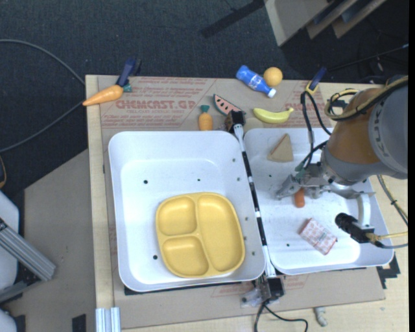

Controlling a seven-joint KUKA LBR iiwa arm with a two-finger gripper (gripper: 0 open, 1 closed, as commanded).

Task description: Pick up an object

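Pincer low over a small orange piece in the right bin.

The small orange object (299, 198) lies in the right bin (279, 256), its long axis roughly upright in the view, just below and touching or nearly touching the pincer (293, 187). Whether the pincer is released or clenched cannot be told. A tan wedge (282, 149) and a pink packet (318, 235) lie apart.

We see a dark blue-grey carpet floor (58, 32) around the bench (162, 107), which has a light wooden top covered with brown cardboard with red printed letters. A thin grey cable (45, 52) lies curved on the carpet at the left. A metal rail (23, 249) stands at the lower left, and pale furniture (324, 16) is at the upper right
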